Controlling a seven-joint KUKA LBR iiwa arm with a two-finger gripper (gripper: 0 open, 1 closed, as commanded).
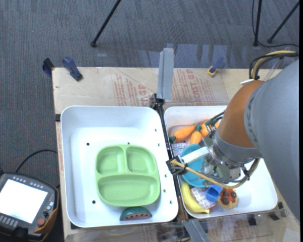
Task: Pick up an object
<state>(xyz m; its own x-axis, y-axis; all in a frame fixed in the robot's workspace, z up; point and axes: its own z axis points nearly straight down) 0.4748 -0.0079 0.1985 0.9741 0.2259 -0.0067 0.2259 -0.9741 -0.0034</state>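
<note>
Orange-banded arm (242,120) buries my gripper (219,173) in the right bin (267,198) clutter for a pick; banana (192,198) just beyond; grip state unreadable

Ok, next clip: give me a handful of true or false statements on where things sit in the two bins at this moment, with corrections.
1. The green plate lies in the left bin. True.
2. The banana lies in the left bin. False: it lies in the right bin, near its front edge.
3. A watermelon slice sits at the front of the left bin, just in front of the green plate. True.
4. The arm reaches over the left bin. False: it is over the right bin.
5. The carrot lies on the green plate. False: it lies in the right bin, toward the back.
</note>
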